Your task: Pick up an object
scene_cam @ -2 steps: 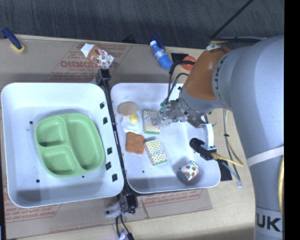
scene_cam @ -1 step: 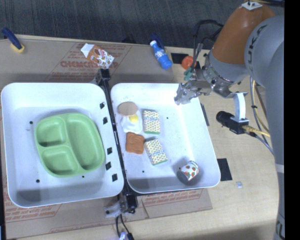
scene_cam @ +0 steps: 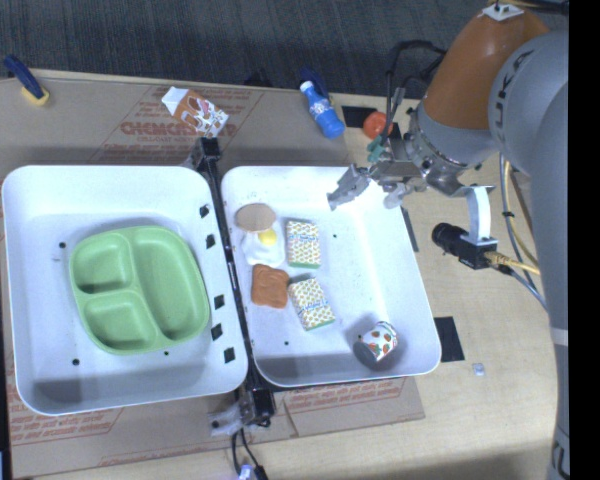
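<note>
Hovering over the right bin's (scene_cam: 405, 268) far right corner, my hand (scene_cam: 365, 188) hangs with fingers spread, holding nothing; food pieces (scene_cam: 302, 244) lie along its left wall.

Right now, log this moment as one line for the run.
phase: approach | pincer: over right bin upper edge, nothing held | right bin: six items untouched | left bin: green tray

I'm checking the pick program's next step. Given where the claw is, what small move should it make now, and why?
Probably move the claw left and down toward the upper patterned packet. It hangs over the right bin at its upper edge with nothing between its fingers, and the items lie further left.
</note>
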### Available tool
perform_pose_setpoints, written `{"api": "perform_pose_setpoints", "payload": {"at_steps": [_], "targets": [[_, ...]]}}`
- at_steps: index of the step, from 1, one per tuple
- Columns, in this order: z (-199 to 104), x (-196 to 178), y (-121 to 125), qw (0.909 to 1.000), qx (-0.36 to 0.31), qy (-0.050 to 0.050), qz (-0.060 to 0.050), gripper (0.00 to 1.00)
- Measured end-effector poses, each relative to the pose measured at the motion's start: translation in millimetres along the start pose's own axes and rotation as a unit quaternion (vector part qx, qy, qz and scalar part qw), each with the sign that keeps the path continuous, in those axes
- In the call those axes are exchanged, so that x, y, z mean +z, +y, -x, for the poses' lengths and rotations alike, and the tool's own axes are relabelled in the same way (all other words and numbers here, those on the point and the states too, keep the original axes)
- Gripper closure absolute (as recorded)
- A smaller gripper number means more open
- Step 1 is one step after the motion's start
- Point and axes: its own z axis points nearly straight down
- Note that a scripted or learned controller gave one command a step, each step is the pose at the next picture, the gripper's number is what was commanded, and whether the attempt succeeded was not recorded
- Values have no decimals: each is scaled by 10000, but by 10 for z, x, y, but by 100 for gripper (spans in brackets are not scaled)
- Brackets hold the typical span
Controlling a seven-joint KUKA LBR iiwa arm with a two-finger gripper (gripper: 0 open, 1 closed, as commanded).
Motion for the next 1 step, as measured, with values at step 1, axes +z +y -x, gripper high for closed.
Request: {"api": "perform_pose_setpoints", "payload": {"at_steps": [1], "targets": [[-759,-343,-723,10000,-1,8,-6,0]]}}
